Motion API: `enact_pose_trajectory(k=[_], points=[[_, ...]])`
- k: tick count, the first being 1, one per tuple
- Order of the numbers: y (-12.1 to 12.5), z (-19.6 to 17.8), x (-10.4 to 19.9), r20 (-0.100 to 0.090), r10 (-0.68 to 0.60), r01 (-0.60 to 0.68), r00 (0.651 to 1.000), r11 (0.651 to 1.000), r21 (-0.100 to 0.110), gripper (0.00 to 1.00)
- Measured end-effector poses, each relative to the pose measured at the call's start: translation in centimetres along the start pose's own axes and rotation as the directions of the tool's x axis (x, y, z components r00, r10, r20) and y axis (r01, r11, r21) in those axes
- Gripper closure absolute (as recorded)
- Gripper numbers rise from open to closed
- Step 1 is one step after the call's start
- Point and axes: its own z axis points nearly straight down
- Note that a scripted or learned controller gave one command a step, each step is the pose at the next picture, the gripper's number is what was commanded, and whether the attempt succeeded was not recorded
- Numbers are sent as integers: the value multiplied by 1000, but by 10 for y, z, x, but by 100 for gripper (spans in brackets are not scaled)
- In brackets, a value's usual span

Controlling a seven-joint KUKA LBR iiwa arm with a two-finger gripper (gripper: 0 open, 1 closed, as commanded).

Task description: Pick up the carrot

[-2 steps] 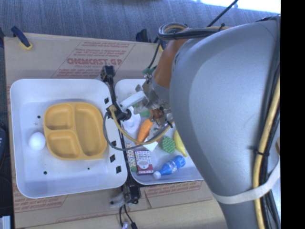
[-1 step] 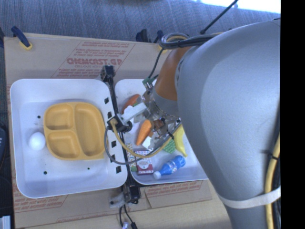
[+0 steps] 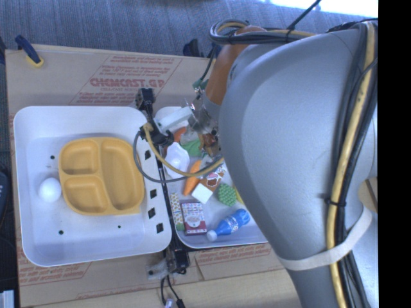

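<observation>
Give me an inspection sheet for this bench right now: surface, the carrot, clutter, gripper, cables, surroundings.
Surface: two white bins on cardboard; left bin, right bin partly hidden by the arm.
Job's things: carrot lies in the right bin among other items, not lifted.
Clutter: yellow divided tray and white ball in the left bin; blue bottle, small red box, white block, green pieces in the right.
Grippers: gripper low over the right bin; finger state cannot be told.
Cables: yellow hose and black cable loop across the bin divide.
Surroundings: grey floor.
</observation>
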Motion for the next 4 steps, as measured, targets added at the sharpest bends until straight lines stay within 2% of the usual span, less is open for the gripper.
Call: enact_pose_trajectory(k=[1, 2, 3, 4], points=[[37, 0, -4, 2, -274, 274, 962, 962, 3, 0], [74, 59, -60, 1, -134, 134, 991, 991, 1, 0], [72, 99, -22, -2, -50, 50, 999, 999, 0, 0], [71, 90, -23, 3, -56, 56, 998, 998, 5, 100]])
